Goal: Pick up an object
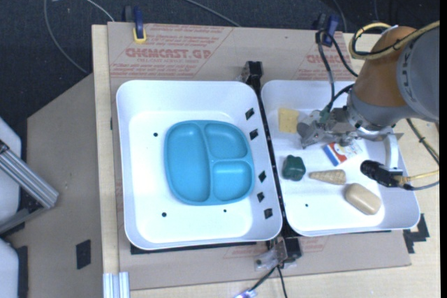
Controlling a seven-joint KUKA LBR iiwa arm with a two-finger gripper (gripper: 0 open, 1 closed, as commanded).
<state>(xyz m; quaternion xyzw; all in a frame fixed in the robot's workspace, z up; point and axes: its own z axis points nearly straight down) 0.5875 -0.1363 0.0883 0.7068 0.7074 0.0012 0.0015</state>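
Note:
The right bin (307, 216) holds several small things. A pale yellow block (287, 119) lies near its back left. A dark green lump (293, 167) sits by the left wall, with a tan cone (327, 176) lying on its side just right of it. A beige oval piece (362, 198) rests toward the front right. A small red, white and blue item (334, 153) lies in the middle, partly under the arm. My gripper (312, 130) hangs low over the bin's middle, right of the yellow block and above the green lump. Nothing shows in its grasp.
The left bin (140, 206) bears a blue divided plate (208, 161) at its centre. A black divider with clips (258, 150) runs between the two bins. The grey and orange arm (391, 73) reaches in over the right bin's back right corner.

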